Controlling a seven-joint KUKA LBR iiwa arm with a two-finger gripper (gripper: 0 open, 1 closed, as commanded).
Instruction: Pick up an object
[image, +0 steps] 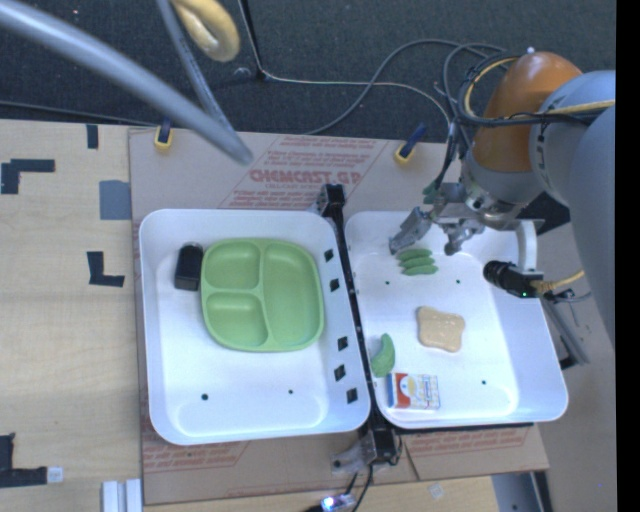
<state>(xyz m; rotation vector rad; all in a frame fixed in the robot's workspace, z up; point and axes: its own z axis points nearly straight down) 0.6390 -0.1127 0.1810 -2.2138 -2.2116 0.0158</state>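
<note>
My gripper (433, 236) hangs over the far part of the right bin (520, 395), its two grey fingers spread apart with nothing between them. A small green pea pod (417, 263) lies just below and between the fingertips, on the bin floor. Further toward the front of the same bin lie a tan slice of toast (440, 328), a green leaf-shaped piece (383, 353) by the left wall, and a small white carton (413, 390) with red and blue print.
The left bin (170, 400) holds a green divided plate (263, 293) and a small black block (188, 267) at the plate's left. A black divider with clips (343, 300) runs between the bins. Cables loop behind the bench, and the arm's orange-banded wrist (520, 100) looms at the right.
</note>
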